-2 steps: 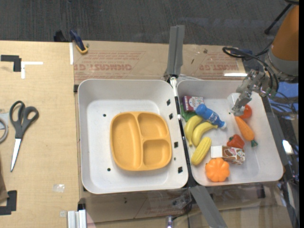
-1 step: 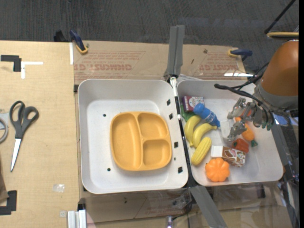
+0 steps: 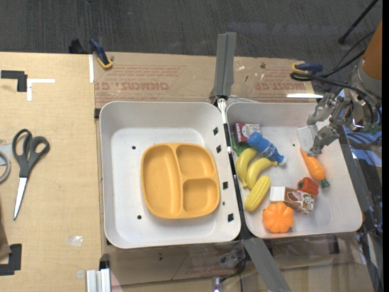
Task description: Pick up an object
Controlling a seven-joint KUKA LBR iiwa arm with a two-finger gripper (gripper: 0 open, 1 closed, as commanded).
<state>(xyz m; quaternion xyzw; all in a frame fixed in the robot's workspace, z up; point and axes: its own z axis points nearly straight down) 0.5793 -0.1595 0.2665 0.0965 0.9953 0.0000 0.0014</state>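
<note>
My gripper [image 3: 320, 142] hangs over the far right part of the right bin [image 3: 346, 224], just above the upper end of an orange toy carrot [image 3: 314, 166]. Nothing shows held in it. Below the carrot lie a small red pepper [image 3: 308, 186] and a brown packet [image 3: 300, 200]. Toward the bin's left side are a blue bottle [image 3: 265, 146], a maroon box [image 3: 246, 130], two yellow bananas [image 3: 251, 165] and a corn cob [image 3: 257, 192]. An orange pumpkin [image 3: 278, 218] sits at the front, with a white block [image 3: 277, 193] behind it.
The left bin [image 3: 115, 163] holds a yellow divided plate [image 3: 180, 180]. Scissors [image 3: 24, 158] lie on the wooden bench at far left. Blue clamps [image 3: 101, 54] [image 3: 304, 70] grip the cardboard behind the bins. Cables run along the right bin's right wall.
</note>
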